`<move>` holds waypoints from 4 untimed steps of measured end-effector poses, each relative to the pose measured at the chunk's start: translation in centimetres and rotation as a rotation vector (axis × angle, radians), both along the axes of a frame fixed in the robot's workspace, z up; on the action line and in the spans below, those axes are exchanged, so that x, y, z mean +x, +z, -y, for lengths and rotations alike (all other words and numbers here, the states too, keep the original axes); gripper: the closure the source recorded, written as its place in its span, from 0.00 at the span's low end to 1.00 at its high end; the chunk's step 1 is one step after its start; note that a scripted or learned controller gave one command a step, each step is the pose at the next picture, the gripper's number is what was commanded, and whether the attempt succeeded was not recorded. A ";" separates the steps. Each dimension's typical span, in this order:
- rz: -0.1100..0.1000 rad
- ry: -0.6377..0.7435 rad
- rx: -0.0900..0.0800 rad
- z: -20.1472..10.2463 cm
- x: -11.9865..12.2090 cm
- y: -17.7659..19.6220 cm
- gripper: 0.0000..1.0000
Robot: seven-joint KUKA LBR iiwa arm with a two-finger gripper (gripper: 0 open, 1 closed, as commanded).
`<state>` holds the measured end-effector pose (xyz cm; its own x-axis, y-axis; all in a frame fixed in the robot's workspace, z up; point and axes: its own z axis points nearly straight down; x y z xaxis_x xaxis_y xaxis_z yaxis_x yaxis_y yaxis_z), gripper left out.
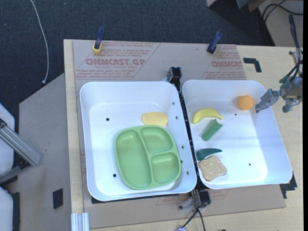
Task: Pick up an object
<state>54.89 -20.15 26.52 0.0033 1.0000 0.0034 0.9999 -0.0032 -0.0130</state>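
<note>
The right bin (269, 143) holds an orange ball (245, 102) near its back right corner. A yellow banana (207, 114), a green stick-shaped piece (211, 129), a dark green piece (208, 153) and a tan biscuit-like piece (212, 167) lie along its left side. My gripper (276, 102) hovers over the bin's right rim, just right of the orange ball and apart from it. Its two fingers stand spread and open, with nothing between them.
The left bin (96, 129) carries a green divided plate (147, 156) and a pale yellow piece (154, 119) behind it. Blue and yellow clamps (98, 40) hold the cardboard sheet at the back edge. A black divider (185, 129) runs between the bins.
</note>
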 end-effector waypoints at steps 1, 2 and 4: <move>0.011 0.003 -0.003 -0.1 0.2 0.6 0.00; 0.005 0.003 0.000 -0.3 -0.3 -5.7 0.00; 0.005 0.002 -0.001 -0.3 -0.6 -16.1 0.00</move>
<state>54.28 -19.81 10.47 0.0009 1.0000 0.0027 1.0000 -0.0009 -0.0078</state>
